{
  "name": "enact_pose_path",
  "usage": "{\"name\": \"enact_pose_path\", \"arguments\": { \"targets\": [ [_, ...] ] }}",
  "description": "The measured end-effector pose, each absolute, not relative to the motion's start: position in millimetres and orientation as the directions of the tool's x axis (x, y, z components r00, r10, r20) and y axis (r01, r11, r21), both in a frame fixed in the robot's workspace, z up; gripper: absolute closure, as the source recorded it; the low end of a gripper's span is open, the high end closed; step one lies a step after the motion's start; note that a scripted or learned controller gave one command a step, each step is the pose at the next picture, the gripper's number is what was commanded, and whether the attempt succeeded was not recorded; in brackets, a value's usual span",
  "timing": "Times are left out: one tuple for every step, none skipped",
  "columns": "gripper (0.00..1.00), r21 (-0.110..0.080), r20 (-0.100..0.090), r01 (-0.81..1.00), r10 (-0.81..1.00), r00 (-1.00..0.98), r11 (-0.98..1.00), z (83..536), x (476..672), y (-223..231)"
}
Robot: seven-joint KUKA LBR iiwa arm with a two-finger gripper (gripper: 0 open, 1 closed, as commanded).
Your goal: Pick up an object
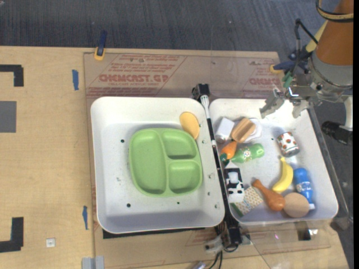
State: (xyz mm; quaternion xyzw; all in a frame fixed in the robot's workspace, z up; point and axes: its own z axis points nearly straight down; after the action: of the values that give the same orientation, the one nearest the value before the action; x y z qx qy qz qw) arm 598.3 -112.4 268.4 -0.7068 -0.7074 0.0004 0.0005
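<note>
Bench (45, 167) tan board | white bins (106, 206) | claw (286, 102) spread, holding nothing

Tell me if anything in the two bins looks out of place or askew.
One thing stands out: a yellow-orange toy lies in the left bin beside the green divided plate, apart from the others. The remaining toys are jumbled in the right bin, the banana among them. Nothing looks spilled or damaged.

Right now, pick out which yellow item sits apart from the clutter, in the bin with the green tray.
The yellow oval piece, by the green tray's far right corner in the left bin. The banana lies among the right bin's clutter.
</note>
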Motion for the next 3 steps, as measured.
{"name": "enact_pose_path", "arguments": {
  "targets": [
    [0.0, -0.012, 0.004, 0.985, 0.985, -0.175, 0.175, 130.3, 563.6, -113.3],
    [0.0, 0.003, 0.0, 0.999, 0.999, -0.053, 0.053, 93.5, 525.5, -118.6],
    [0.0, 0.007, -0.007, 0.996, 0.996, -0.09, 0.09, 180.2, 496.4, -186.6]
  ]
}}
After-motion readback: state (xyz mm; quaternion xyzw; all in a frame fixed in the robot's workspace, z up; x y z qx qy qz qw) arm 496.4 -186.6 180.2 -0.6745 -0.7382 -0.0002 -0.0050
